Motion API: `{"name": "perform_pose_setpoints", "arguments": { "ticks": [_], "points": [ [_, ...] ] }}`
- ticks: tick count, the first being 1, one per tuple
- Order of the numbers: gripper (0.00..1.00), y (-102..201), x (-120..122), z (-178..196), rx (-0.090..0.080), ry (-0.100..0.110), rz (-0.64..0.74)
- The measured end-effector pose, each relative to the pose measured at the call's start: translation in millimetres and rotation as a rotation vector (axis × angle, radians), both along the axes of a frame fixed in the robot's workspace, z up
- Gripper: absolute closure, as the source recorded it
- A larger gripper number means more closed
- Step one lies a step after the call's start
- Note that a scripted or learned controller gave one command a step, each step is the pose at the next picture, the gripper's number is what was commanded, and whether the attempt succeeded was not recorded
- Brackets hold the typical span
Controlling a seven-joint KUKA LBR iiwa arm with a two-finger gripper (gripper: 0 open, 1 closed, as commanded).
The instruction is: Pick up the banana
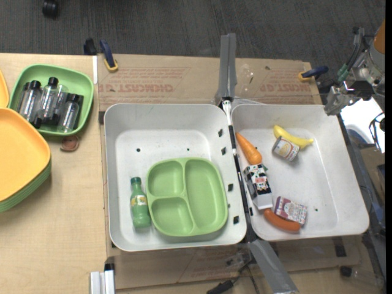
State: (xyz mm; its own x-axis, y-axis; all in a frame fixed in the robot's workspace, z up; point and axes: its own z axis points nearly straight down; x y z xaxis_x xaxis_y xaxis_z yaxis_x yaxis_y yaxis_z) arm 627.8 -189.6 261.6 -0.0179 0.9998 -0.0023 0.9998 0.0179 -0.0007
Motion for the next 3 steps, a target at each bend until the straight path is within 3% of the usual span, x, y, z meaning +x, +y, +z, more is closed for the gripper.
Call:
{"name": "perform_pose_setpoints", "arguments": {
  "ticks": [1,2,3],
  "points": [
    [1.0,-32,-16,-160,0.001,0.001,-0.135],
    [1.0,-11,31,-109,0.0,-0.001,-0.198],
    [1.0,35,31,-21,0.0,0.0,-0.227]
  ]
}}
